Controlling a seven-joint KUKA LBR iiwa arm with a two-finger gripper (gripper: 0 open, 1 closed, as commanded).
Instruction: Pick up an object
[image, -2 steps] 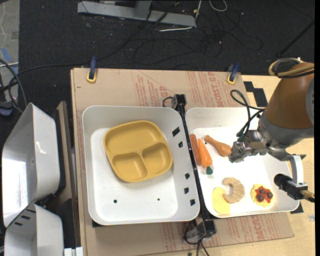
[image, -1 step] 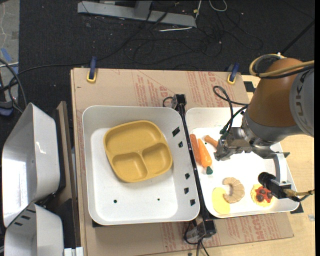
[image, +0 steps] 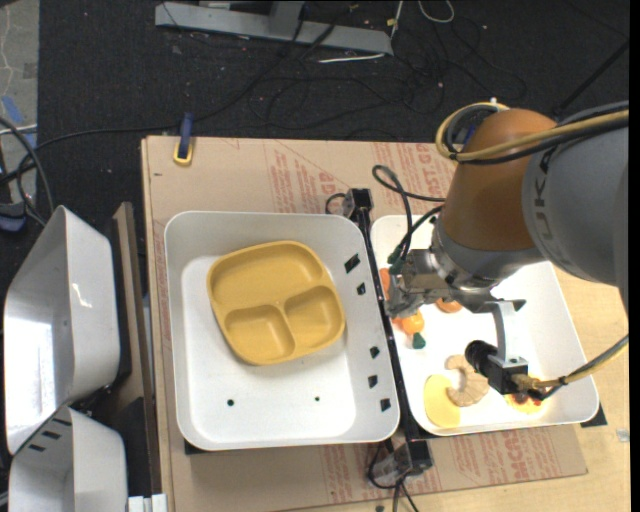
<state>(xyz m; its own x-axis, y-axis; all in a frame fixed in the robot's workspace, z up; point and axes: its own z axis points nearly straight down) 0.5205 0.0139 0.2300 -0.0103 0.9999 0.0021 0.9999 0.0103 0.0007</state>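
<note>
Now, claw (image: 408, 300): low in right bin (image: 575, 330), grip cannot tell.
Orange piece (image: 410, 323): just below claw, small, rounded.
Plate (image: 275, 300): yellow, three-part, left bin (image: 190, 330).

Left bin (image: 200, 400): yellow three-compartment plastic plate (image: 275, 300).
Right bin (image: 560, 300): grey arm (image: 520, 210) overhead, small orange piece (image: 409, 323), yellow disc (image: 440, 400), tan curved piece (image: 465, 380).

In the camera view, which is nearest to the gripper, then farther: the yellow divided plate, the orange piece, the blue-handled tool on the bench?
From the gripper:
1. Orange piece, right bin, just below it.
2. Yellow divided plate, left bin.
3. Blue-handled tool, bench's far left corner.
</note>
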